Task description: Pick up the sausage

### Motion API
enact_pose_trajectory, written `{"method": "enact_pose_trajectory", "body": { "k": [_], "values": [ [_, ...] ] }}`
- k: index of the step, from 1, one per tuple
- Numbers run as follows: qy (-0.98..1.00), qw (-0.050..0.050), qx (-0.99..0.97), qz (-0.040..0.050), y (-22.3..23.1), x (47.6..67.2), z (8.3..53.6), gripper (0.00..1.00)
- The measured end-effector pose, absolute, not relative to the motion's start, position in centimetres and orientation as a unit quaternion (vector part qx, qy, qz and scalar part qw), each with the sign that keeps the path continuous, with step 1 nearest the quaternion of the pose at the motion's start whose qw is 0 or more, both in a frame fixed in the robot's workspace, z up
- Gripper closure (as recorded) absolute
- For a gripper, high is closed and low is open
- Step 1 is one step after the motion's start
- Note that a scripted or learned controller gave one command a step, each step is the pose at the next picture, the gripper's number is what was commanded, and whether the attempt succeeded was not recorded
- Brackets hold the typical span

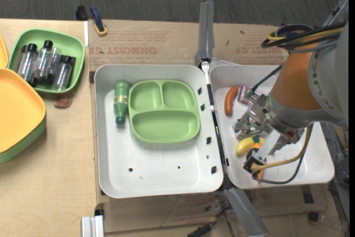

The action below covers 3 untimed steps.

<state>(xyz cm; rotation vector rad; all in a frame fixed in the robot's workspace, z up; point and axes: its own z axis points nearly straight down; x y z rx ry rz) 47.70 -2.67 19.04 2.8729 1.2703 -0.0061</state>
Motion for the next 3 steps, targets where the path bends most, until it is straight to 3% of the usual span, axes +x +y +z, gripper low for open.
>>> {"method": "enact_pose_trajectory", "body": {
  "k": [1,2,3],
  "values": [
    [0.404,0.0,0.915,-0.0037,-2.8,47.7,19.8,1.0],
    [0.573,-0.002,0.82,-0.002,-7.9,47.7,19.0,1.0],
    [0.628,-0.002,0.779,-0.0018,-13.4,47.6,13.5,1.0]
  ]
}}
